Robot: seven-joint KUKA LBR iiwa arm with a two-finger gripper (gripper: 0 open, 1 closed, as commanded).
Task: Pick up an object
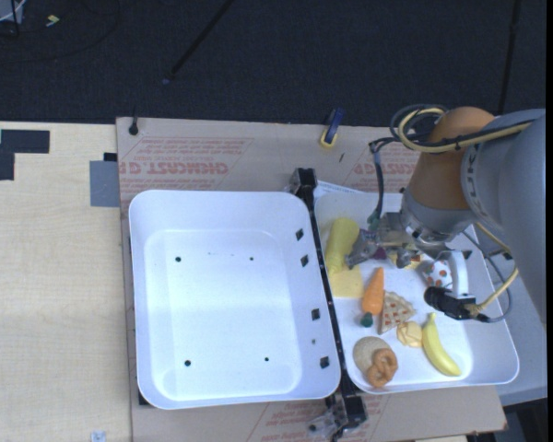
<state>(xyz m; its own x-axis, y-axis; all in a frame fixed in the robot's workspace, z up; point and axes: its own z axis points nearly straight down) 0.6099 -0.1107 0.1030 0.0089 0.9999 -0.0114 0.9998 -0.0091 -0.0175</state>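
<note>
Camera view: my gripper (380, 247) hangs low in the right bin (498, 371), centre-right of frame, beside the yellow block (341, 244) and above the toy carrot (373, 291); its state I cannot tell. The carrot looks light, rigid and slick, so I would grasp it mid-body, across its width.

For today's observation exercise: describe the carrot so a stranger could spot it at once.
Look in the right-hand bin, where the toy food lies. Just below the gripper is the carrot, beside a yellow block: the only orange, tapering piece, green at its lower end.
</note>
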